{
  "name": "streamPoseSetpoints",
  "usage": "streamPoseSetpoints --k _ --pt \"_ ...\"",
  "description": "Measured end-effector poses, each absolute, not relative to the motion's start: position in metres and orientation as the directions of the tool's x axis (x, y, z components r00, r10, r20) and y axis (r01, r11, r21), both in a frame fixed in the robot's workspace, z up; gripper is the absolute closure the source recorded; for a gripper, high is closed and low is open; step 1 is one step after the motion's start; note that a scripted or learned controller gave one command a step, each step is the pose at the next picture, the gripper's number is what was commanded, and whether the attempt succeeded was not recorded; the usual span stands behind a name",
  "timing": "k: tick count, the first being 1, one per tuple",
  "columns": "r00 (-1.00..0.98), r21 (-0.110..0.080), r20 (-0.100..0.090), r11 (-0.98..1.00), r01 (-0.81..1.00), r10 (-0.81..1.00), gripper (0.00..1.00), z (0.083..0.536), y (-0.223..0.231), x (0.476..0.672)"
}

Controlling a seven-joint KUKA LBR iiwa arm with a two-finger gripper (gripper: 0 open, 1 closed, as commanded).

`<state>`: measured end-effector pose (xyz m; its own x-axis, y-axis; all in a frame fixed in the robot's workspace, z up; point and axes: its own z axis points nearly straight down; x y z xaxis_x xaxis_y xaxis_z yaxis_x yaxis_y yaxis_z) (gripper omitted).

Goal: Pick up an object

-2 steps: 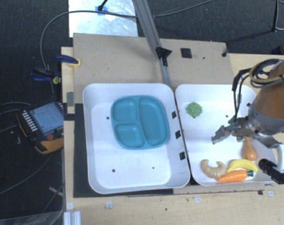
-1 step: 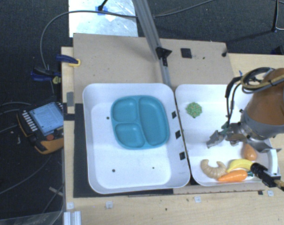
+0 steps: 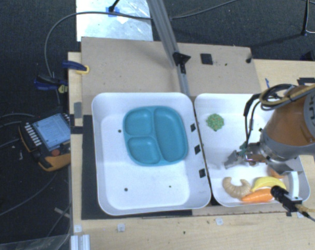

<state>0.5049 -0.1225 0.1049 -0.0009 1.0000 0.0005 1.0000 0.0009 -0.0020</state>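
While the gripper (image 3: 235, 159) hangs low, its jaw state cannot be told. Just below the jaws lies a tan curved piece (image 3: 235, 186) (probably light, rigid plastic); its thick middle suits pinching.

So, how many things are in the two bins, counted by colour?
Blue: 1, the divided tray in the left bin.
Green: 1, a small broccoli.
Tan: 1, a curved piece.
Yellow: 1, a banana.
Orange: 1, a carrot.
Total: 5

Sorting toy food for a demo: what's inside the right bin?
The right bin holds a green broccoli piece, a tan curved piece, a banana and a carrot. The arm covers its far right side.
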Motion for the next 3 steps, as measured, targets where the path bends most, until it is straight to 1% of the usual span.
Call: streamPoseSetpoints --k 1,2,3 --pt "-0.001 0.003 0.001 0.001 1.0 1.0 0.0 0.087 -0.123 0.507" --pt "-0.001 0.013 -0.002 0.001 1.0 1.0 1.0 0.1 -0.123 0.509" --pt "-0.005 0.006 -0.001 0.005 1.0 1.0 1.0 0.161 -0.117 0.51"
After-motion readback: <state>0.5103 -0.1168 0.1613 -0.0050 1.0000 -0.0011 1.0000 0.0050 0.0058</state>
